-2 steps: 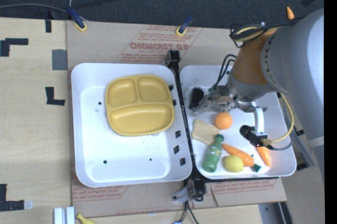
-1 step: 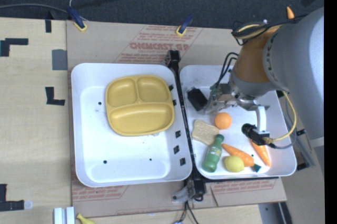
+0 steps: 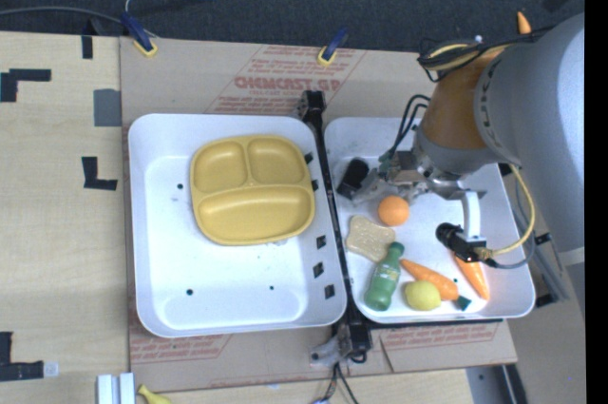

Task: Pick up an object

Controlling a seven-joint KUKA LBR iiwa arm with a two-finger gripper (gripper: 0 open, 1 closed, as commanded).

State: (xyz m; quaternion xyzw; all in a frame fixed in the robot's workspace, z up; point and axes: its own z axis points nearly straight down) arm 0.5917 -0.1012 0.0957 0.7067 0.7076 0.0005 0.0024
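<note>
Now your gripper (image 3: pixel 397 179) hangs over the right bin (image 3: pixel 513 302), just above the orange (image 3: pixel 394 210) at its middle; jaw state I cannot tell. Drop straight, centre on it, clear of the bread (image 3: pixel 369 239).

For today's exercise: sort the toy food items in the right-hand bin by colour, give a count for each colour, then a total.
Orange: 3, the ball-shaped fruit and two carrots
Green: 1, the bottle
Yellow: 1, the lemon
Tan: 1, the slice of bread
Total: 6
</note>
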